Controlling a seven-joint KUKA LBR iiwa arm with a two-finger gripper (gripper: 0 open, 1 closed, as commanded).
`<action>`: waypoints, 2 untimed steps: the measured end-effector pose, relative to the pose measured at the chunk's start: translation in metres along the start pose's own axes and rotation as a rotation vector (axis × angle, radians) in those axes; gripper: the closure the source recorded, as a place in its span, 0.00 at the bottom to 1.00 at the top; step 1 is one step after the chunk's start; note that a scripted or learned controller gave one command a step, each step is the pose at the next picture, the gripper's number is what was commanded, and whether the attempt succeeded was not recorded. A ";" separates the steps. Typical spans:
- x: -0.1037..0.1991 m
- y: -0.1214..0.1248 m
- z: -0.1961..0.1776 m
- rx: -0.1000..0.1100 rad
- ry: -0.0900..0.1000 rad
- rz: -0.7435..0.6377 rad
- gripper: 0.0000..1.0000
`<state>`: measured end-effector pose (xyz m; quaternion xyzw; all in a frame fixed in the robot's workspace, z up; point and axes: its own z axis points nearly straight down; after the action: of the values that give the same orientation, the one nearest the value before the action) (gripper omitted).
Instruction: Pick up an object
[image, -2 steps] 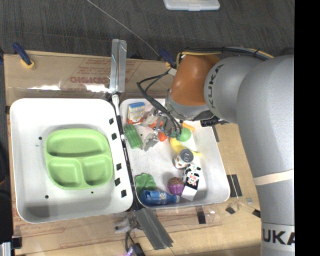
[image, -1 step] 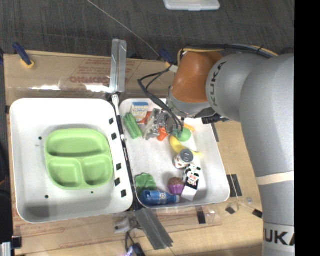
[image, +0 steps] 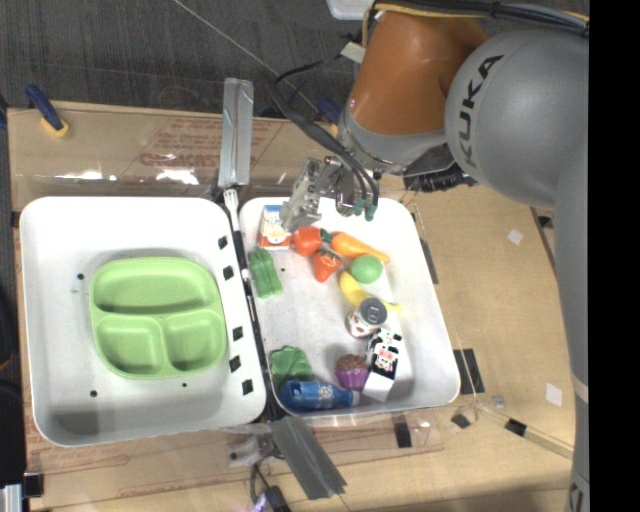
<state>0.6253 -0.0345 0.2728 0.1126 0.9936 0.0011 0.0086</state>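
Carrot lies in the right bin, long axis running 10 to 4 o'clock. Gripper hovers at its 10 o'clock; honestly can't tell how open.

Wooden bench carries two white bins. Right bin sits directly under the gripper; left bin well off to its left.

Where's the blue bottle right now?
The blue bottle lies along the right bin's near wall, between the green toy and purple cupcake.
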 end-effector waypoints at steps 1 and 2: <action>0.000 0.049 -0.008 0.002 0.013 0.004 1.00; -0.001 0.050 -0.019 0.003 0.010 -0.001 1.00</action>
<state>0.6371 0.0135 0.2916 0.1121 0.9937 -0.0001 0.0032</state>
